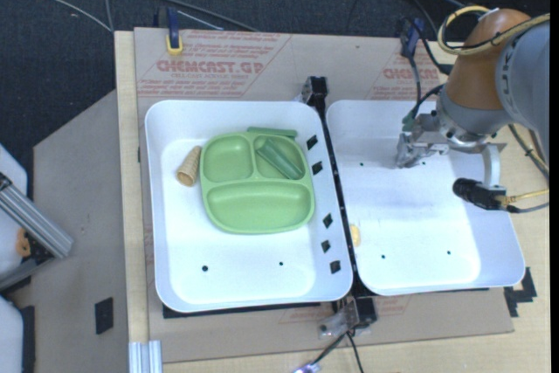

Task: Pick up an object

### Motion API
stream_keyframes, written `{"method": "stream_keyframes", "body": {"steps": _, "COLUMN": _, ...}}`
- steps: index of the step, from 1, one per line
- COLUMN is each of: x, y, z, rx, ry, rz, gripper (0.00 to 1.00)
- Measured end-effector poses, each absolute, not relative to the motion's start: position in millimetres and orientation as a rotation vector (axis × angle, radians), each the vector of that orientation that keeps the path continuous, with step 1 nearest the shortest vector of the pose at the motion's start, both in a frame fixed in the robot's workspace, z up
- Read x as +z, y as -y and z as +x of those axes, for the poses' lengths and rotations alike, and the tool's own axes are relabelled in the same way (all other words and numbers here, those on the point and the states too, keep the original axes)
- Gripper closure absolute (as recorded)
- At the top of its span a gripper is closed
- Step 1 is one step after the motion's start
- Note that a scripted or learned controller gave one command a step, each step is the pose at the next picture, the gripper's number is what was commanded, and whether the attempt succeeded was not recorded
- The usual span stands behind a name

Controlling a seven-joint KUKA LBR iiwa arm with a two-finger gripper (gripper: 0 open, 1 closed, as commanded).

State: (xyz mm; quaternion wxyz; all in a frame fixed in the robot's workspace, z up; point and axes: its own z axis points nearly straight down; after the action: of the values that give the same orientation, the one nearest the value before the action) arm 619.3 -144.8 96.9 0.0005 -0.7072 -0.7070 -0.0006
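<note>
A green divided plate (256, 183) lies in the left bin (175, 271). In its upper right compartment rests a darker green oblong piece (279, 156). A tan cone-shaped object (188, 166) lies just left of the plate on the bin floor. A small yellow bit (354, 234) sits at the left edge of the right bin (419, 266), by the divider. My gripper (409, 155) hangs over the upper middle of the right bin, far from the plate, with nothing seen between its fingers.
Black clips line the divider (327, 205) between the bins. The bins rest on a cardboard sheet (218, 57). Cables run across the dark floor behind. A metal rail (31, 218) lies at the far left.
</note>
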Motion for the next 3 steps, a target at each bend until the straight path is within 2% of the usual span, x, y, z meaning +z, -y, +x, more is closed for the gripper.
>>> {"method": "stream_keyframes", "body": {"steps": 3, "x": 242, "y": 144, "z": 635.9, "rx": -0.006, "ry": 2.226, "rz": -2.224, "gripper": 1.00}}
